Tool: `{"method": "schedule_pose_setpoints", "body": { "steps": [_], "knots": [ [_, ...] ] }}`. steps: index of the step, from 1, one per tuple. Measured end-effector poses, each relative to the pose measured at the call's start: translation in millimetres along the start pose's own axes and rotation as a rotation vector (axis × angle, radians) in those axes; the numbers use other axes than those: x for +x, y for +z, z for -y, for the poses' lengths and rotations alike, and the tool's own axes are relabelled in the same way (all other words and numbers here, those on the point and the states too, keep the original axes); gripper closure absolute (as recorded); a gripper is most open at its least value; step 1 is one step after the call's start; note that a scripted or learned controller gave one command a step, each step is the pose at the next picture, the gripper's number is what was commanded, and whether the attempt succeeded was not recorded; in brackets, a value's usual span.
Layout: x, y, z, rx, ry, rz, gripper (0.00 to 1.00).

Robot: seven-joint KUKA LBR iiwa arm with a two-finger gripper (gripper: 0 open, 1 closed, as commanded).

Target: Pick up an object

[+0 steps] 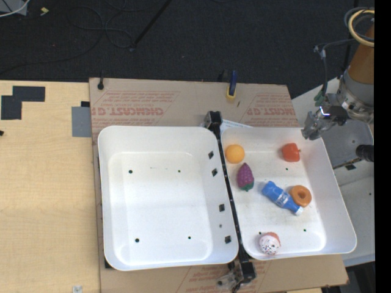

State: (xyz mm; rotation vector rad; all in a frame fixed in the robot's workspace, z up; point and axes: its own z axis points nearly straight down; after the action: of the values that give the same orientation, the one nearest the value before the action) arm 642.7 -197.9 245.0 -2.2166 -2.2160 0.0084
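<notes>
Partly cropped arm [360, 60] at right, tool [314, 127] blurred, fingers indistinct

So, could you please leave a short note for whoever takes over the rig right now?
Gripper: above the right bin's upper right corner, with nothing visibly held.
In the right bin: orange ball, red toy, purple grape bunch, blue bottle touching the orange ring, white speckled ball by the near rim.
Done: nothing picked.
Left: choose an object, descend, grasp, lift.
</notes>
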Motion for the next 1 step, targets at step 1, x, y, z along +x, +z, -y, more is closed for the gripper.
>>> {"method": "schedule_pose_setpoints", "body": {
  "steps": [1],
  "knots": [
    [55.8, 88.1, -0.1, 0.002, -0.004, -0.004, 1.0]
  ]
}}
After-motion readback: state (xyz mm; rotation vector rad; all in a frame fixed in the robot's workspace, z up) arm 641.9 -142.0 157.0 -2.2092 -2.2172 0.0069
